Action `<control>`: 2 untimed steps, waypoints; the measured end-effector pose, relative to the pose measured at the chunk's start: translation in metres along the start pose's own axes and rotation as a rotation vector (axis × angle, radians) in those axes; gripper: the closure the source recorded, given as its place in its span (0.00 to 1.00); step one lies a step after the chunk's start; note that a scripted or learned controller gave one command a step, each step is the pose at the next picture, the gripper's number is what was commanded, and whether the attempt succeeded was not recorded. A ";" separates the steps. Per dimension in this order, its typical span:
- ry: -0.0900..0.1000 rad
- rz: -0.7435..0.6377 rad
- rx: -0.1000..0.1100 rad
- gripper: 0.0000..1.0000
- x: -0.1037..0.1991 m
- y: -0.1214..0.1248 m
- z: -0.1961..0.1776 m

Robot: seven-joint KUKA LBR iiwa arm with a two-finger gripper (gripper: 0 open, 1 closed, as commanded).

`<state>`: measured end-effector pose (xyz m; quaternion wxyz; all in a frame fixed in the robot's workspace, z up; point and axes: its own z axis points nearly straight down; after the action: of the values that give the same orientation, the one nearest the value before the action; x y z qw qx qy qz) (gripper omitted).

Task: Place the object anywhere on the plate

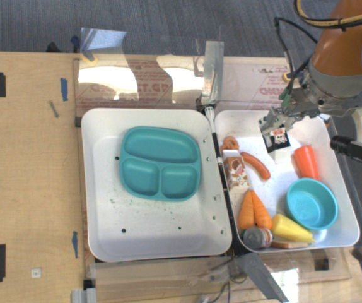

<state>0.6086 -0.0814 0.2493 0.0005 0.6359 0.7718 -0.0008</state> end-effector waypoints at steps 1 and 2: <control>-0.001 -0.237 -0.002 1.00 0.072 0.018 0.064; -0.002 -0.378 -0.013 1.00 0.116 0.084 0.061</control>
<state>0.6688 0.0481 0.1884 0.0050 0.4793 0.8776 0.0034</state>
